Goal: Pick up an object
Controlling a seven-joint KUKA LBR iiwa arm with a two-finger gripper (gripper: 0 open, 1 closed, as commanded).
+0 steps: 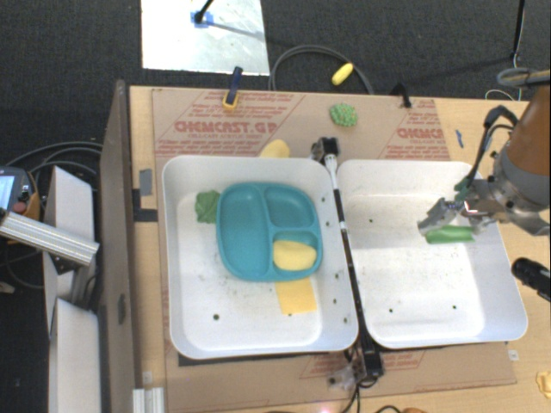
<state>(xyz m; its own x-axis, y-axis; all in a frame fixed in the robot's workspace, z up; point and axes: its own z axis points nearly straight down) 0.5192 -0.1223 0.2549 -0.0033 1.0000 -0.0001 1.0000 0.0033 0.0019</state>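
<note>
Left bin (185, 312): a teal divided plate (250, 231) sits in it, with a yellow lump (294, 254) in its near right compartment. A green leafy piece (207, 206) lies against the plate's left edge, and a flat yellow slice (297, 298) pokes out from under its near edge. Beyond the bin's far rim, on the cardboard, rest a pale yellow piece (275, 150) and a small green knobbly item (343, 114).

Right bin (413, 317): the only loose thing here is a green stick-like object (449, 236), lying flat toward the right side. My gripper (443, 220) hangs directly over it, touching or nearly so. I cannot tell whether my jaws are spread or pressed together, nor whether the object sits between them.

Risks, in my judgement: the object is low and slender, so my jaws may close above it and come up bare. An off-centre pinch could roll it away toward the bin wall, or let it slip out on the lift.
</note>
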